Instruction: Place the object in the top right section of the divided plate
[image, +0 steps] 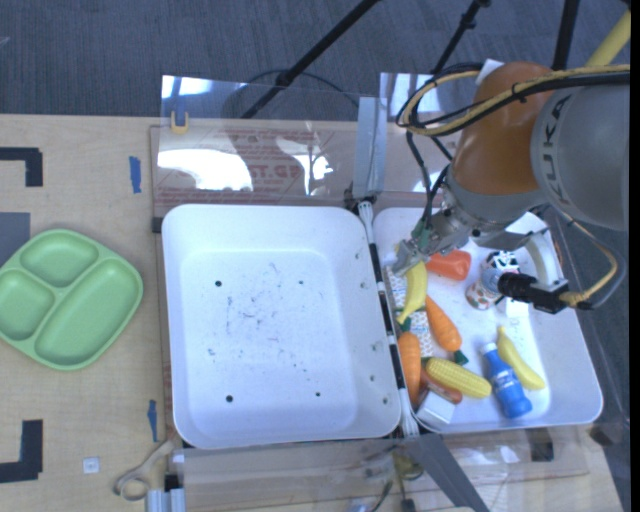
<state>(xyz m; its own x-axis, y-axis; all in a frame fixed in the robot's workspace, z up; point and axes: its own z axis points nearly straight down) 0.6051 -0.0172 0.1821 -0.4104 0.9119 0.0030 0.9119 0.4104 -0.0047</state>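
The green divided plate (95, 300) lies on the wooden bench at the far left, with nothing in its three sections. My gripper (412, 250) hangs low over the upper left part of the right bin (570, 400), just above the top end of a yellow banana (414, 292) and beside a red pepper (450, 264). The arm's grey and orange wrist covers the bin's back edge. I see no object lifted clear of the pile.
The right bin also holds two orange carrots (442, 325), a corn cob (458, 377), a blue bottle (508, 383), a second banana (522, 362) and a small white box (435, 408). The left bin (270, 310) sits between the gripper and the plate.
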